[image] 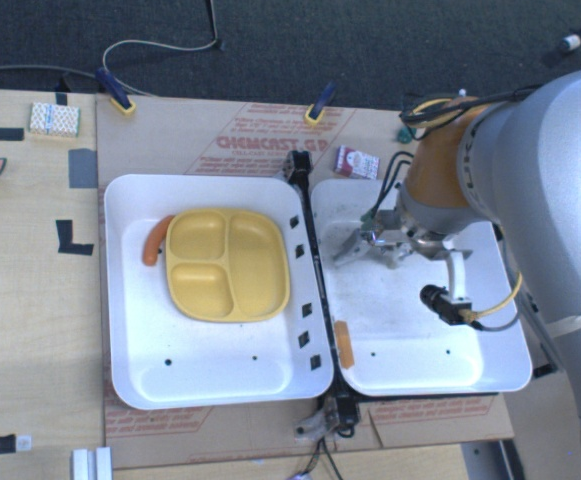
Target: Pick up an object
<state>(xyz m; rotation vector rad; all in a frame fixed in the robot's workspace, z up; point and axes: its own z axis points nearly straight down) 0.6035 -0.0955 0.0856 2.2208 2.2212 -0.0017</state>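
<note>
Nearest the bottom of the frame, the two shallow white plastic bins sit side by side on a brown printed cardboard sheet [250, 148], which lies on a pale wooden bench [30, 298]. The left bin [210, 378] and the right bin [440, 368] meet along a dark divider in the centre of the frame.

Just right of that divider, in the lower left corner of the right bin, lies a small orange stubby piece [343, 344]. It is well apart from the gripper.

Further up, in the middle of the right bin, the metal two-finger gripper [355, 248] points toward the left of the frame, low over the bin floor. Nothing can be seen in its grasp, and whether it is spread or closed cannot be told. The grey arm with its orange band [440, 168] fills the right side of the frame.

In the upper half of the left bin rests a yellow rounded plastic plate with three compartments [228, 265]. An orange sausage-shaped piece [154, 240] touches the plate's left edge.

Beyond the bins, a small red and white packet [355, 162] lies on the cardboard. Two yellow and blue clamps [118, 92] [321, 107] grip its far edge. In the upper left of the frame sits a small chequered block [54, 119].
</note>
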